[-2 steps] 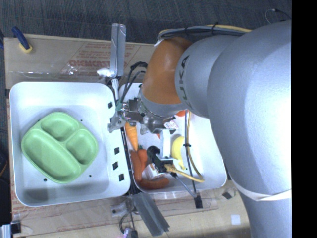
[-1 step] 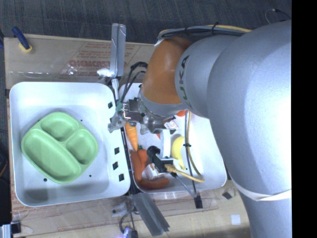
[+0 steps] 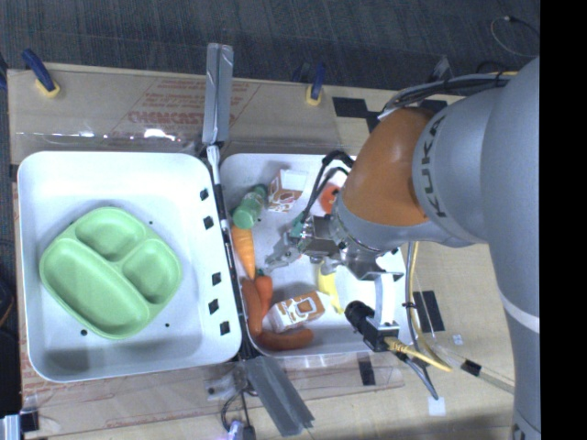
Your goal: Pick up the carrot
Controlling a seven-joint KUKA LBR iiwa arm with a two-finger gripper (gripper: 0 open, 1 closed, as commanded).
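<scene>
Right, claw (image 3: 295, 243) is low in the right bin (image 3: 303, 354), mid-bin, nothing between its fingers; can't tell from this angle if they're spread or pressed together. Carrot (image 3: 243, 248) lies just left of it along the bin's left wall, apart from the claw, green bottle (image 3: 249, 208) above it, second carrot (image 3: 260, 302), sausage (image 3: 285, 339) and small carton (image 3: 297, 311) below. Left bin (image 3: 37, 177) holds a green divided plate (image 3: 108, 271).

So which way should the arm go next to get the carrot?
Probably a short shift toward the left wall of the right bin: the gripper hovers mid-bin, while the carrot lies just beside it against that wall, untouched.
</scene>
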